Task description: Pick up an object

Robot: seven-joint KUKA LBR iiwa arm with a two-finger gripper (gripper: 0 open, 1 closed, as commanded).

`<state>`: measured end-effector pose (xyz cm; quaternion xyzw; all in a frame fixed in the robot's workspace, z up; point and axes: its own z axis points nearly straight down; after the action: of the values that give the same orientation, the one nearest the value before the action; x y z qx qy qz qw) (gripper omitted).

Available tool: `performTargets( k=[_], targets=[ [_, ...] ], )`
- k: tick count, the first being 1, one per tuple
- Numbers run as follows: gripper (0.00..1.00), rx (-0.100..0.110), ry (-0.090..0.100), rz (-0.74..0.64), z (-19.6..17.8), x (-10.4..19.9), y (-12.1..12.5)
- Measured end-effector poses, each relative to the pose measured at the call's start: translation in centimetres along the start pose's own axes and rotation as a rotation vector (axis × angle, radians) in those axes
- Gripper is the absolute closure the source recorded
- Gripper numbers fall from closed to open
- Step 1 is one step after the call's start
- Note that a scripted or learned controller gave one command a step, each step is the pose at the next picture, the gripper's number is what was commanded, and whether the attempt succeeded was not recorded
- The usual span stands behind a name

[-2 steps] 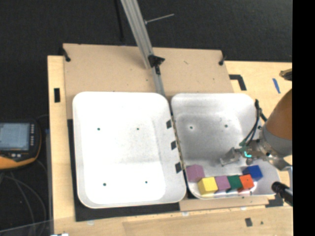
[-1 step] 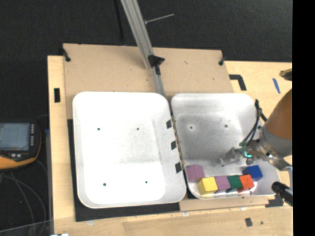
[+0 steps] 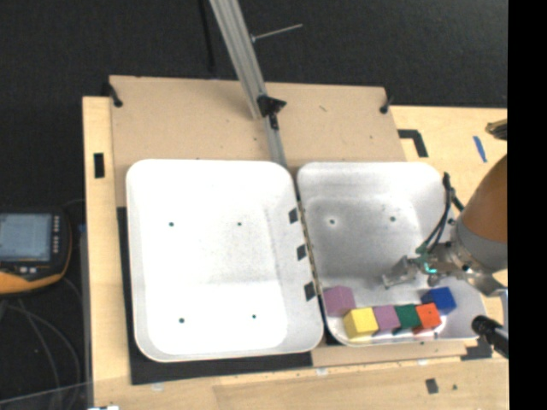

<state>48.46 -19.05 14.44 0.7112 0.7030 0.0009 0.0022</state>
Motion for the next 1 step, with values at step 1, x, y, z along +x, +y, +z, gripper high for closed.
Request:
performTargets(
  k=[1],
  targets=[
    [0.00, 0.000, 0.000, 0.001, 0.00, -0.01, 0.00]
  ],
)
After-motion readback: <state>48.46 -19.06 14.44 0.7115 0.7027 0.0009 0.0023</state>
